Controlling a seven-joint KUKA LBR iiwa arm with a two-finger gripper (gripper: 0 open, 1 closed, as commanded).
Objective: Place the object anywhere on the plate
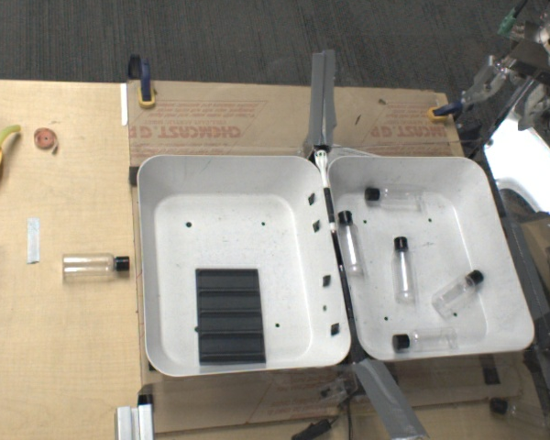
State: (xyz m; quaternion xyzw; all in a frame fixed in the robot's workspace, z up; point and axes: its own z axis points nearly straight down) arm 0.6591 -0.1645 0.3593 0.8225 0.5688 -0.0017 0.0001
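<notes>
- Vials, five of them, clear with black caps, lie on their sides in the right bin (495,200). One is at the far side (396,198), one is by the left wall (350,246), one is in the middle (403,273), one lies slanted toward the right (456,292), and one is near the front wall (426,340).
- They are well apart from one another, so any of them could be taken alone.
- The black ribbed plate (229,317) lies in the near part of the left bin (151,246).
- Judging by looks, a vial is light, stiff and smooth. It would likely roll or slip if nudged, and might crack under a hard squeeze.
- The best hold is probably across the middle of the tube, with the fingers square to its length. The middle vial has the most room around it.
- The gripper (506,62) sits at the far right, beyond the bins; whether it is open or closed I cannot tell.
</notes>
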